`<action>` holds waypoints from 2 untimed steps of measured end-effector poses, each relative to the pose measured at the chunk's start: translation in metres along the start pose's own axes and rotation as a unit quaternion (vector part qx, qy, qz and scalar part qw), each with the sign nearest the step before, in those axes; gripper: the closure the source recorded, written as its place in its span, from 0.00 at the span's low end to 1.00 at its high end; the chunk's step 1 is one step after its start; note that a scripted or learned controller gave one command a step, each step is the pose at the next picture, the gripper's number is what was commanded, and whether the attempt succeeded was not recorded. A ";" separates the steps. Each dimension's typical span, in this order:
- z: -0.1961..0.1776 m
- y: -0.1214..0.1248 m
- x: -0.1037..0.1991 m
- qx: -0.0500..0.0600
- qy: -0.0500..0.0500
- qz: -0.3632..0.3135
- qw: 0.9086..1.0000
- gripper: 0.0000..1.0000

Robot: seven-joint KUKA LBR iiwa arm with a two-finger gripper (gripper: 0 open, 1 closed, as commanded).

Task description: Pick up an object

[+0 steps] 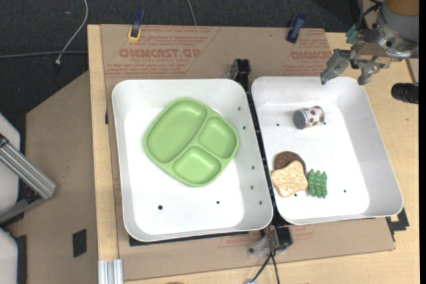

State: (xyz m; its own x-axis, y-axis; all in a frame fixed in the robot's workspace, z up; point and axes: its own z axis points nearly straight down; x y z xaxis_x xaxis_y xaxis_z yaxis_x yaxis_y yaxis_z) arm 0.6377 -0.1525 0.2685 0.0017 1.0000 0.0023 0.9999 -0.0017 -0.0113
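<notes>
Objects for picking lie in the right bin (373,143), the one nearer the arm: a small can (309,118) on its side toward the far edge, with a red and white label and a grey end facing left, and a cluster near the front edge. In that cluster a tan cracker-like piece (289,179) overlaps a dark brown round piece (287,160) behind it, with a green ridged item (317,183) just beside it on the right. The can lies well apart from the cluster, so it looks the easier target — nothing crowds it on any side.

The left bin (133,163) carries a green divided plate (192,141) with three compartments, lying flat about the middle and turned at an angle to the bin's edges; it plays no evident part in the picking.

The gripper (348,70) hangs over the far right corner of the right bin, its two fingers spread apart with nothing between them. It appears raised above the bin, not down among the things, and is offset from the can toward the far edge. That posture suits an approach: fingers released and ready, the arm yet to line up over a chosen object and descend — no pick has been made so far.
</notes>
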 end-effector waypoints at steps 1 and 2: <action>-0.006 0.002 0.000 -0.005 -0.001 -0.001 1.000 0.00; 0.055 0.002 0.008 -0.002 0.000 -0.002 1.000 0.00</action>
State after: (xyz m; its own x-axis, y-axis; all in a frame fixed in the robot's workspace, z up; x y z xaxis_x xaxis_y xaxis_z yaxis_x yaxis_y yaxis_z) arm 0.6390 -0.1447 0.2135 -0.0015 1.0000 0.0021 1.0000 0.0015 -0.0071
